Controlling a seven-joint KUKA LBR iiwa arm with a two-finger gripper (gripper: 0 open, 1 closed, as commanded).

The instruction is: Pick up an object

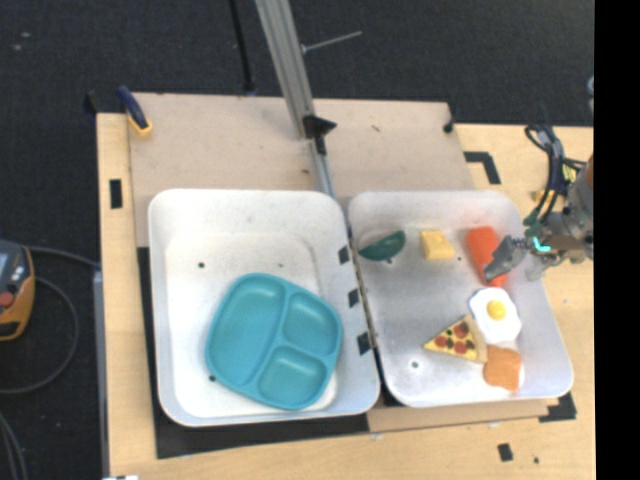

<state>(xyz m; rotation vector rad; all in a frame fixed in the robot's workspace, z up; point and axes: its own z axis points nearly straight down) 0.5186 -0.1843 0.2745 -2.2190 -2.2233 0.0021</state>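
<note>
The gripper [512, 258] hangs at the right edge of the right bin [400, 208], its grey fingers [500, 260] angled down toward the floor of the bin; whether they are spread or closed I cannot tell, and nothing shows between them.

Just beside the fingers, on their left, lies the carrot [481, 245], an orange-red stub that looks closest to hand. It seems to be hard toy plastic: light, stiff, a bit slick, best pinched across its narrow width near the middle.

Just below the fingers sits the egg [495, 314], flat and white with a yellow dome (low profile, likely awkward to get under). Beyond it are the pizza [454, 341], thin and flat too, and an orange lump [503, 368] at the bin's lower corner, chunky enough to squeeze from its sides.

Farther left of the fingers are the cheese [436, 244], a small block with square faces that should clamp well, and a green leaf [382, 245] by the bin's left wall.

Well apart, in the left bin [180, 218], rests a teal tray [275, 340].
</note>
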